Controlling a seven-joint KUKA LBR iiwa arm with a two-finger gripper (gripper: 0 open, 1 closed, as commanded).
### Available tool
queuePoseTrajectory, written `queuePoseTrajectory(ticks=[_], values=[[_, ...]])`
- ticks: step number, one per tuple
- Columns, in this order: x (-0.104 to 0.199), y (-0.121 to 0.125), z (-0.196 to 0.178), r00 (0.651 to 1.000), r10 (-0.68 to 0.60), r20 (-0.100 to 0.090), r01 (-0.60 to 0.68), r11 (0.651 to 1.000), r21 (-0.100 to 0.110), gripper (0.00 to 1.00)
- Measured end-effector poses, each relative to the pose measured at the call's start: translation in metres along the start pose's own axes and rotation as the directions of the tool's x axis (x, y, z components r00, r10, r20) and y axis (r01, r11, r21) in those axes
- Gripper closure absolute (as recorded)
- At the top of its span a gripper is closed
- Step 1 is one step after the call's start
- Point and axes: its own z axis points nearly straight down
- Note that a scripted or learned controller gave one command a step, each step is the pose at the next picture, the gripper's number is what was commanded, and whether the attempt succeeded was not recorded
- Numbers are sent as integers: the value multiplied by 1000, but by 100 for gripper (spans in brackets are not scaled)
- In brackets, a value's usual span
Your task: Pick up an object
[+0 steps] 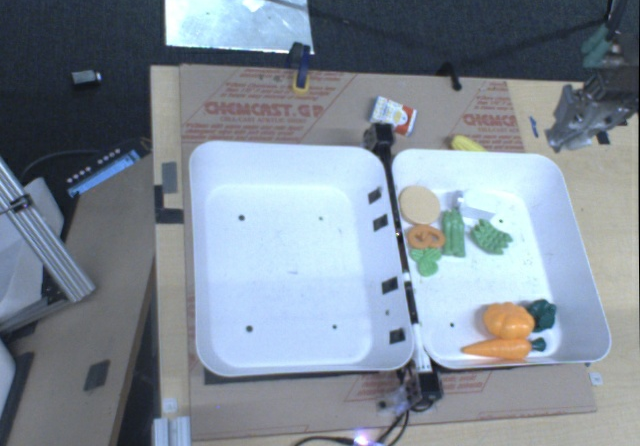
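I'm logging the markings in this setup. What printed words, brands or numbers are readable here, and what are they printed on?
"CHEMCAST GP": red print on the brown board under the bins, upper left of the left bin.
The same red print recurs at upper right, near the right bin, and along the board's bottom edge, too blurred to read.
Small carton behind the bins: printing too small to read.

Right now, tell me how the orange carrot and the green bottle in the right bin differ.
The carrot is orange; the bottle is green. The carrot lies crosswise near the right bin's front edge, beside an orange pumpkin; the bottle lies pointing front to back near the middle of the bin, beside a tan round disc. The carrot tapers to a point; the bottle is blunt. Both are small toys lying flat in that bin.
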Motion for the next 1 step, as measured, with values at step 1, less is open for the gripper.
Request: queuePoseTrajectory(ticks=[1], values=[[3, 0, 0, 1000, -7, -1, 7, 1000, 0, 0]])
